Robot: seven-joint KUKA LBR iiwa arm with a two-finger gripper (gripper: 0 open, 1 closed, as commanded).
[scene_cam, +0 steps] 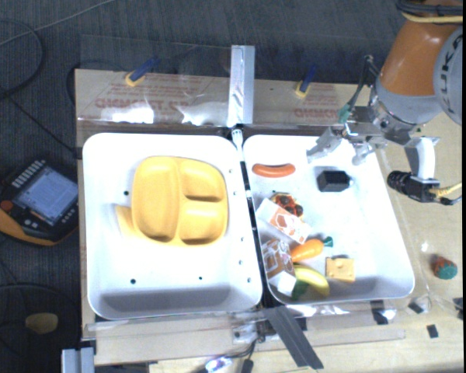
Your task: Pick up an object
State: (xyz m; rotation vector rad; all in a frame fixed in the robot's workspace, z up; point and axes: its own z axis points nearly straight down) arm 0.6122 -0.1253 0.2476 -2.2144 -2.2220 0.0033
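Nearest the camera, along the front edge of the right bin (388,208), lie a banana (311,280) and a tan cheese block (340,269). Just behind them sits an orange carrot (307,249), next to printed cards (279,224) that lean against the divider between the bins. Further back, a small black block (333,180) rests on the bin floor, apart from the other items. An orange-red sausage (273,170) lies near the rear left corner of this bin.

The left bin (101,231) holds a yellow compartment tray (179,199), set roughly central.

The hand (343,144) hangs over the rear edge of the right bin, behind and slightly above the black block. Its two fingers (324,144) are spread apart, with nothing between them. The grey arm with its orange band (412,61) enters from the right rear.

On the table (443,231) to the right of the bins lies a small red and green object (443,267). On the floor to the left rests a handheld control pendant (35,200).
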